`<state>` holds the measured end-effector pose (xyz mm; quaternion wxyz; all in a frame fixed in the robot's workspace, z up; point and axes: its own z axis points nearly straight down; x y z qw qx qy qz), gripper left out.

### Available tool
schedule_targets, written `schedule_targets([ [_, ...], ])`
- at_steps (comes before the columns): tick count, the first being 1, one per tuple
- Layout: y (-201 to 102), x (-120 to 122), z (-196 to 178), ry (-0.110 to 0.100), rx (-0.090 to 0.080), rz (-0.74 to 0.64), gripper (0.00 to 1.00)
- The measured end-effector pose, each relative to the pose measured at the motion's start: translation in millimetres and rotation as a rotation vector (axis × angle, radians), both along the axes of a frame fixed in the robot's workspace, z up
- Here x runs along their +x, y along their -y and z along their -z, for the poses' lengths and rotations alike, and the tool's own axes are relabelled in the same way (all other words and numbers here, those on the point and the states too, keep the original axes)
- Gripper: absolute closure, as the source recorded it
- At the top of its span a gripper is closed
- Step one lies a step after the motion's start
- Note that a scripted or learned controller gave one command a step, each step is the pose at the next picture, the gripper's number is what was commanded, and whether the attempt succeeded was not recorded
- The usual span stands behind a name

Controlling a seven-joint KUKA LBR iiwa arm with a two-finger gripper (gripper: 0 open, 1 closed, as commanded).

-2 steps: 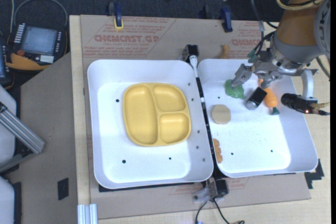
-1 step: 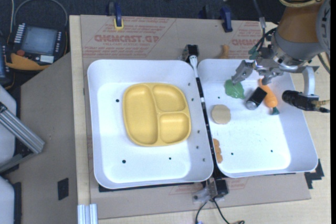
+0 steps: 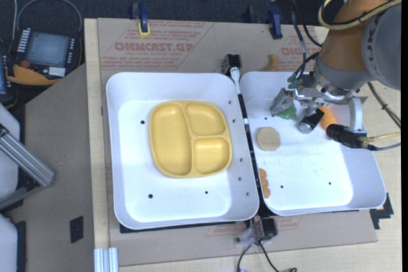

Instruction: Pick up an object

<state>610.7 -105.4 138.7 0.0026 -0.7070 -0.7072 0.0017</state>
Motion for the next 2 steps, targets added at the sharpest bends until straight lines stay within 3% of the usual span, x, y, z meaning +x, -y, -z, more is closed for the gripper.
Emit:
schedule_targets([
  [1, -0.6, 0.8, 37.5, 0.008, -0.001, 0.0, 0.0],
  [2, 0.0, 1.0, 28.4, 0.009, -0.002, 0.001, 1.0],
])
